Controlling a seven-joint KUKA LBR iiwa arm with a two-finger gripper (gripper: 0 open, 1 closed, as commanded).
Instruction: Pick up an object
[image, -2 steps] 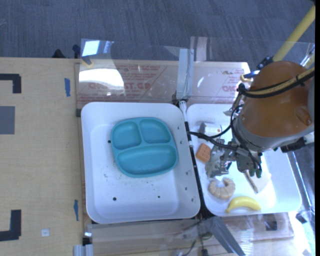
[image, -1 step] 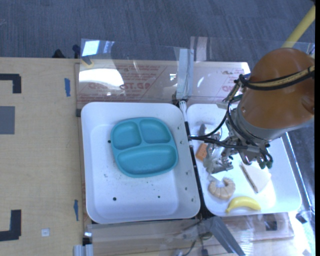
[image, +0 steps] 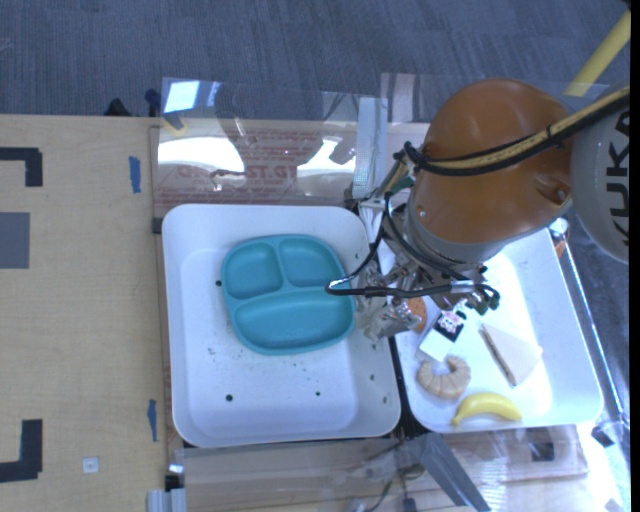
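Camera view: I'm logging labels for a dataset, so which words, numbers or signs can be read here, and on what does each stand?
"KU", cut off at the frame edge: on the grey arm casing.
Reddish print on the clear sheet behind the left bin: too blurred to read.
Black-and-white tag by the gripper: a pattern, too small to read.
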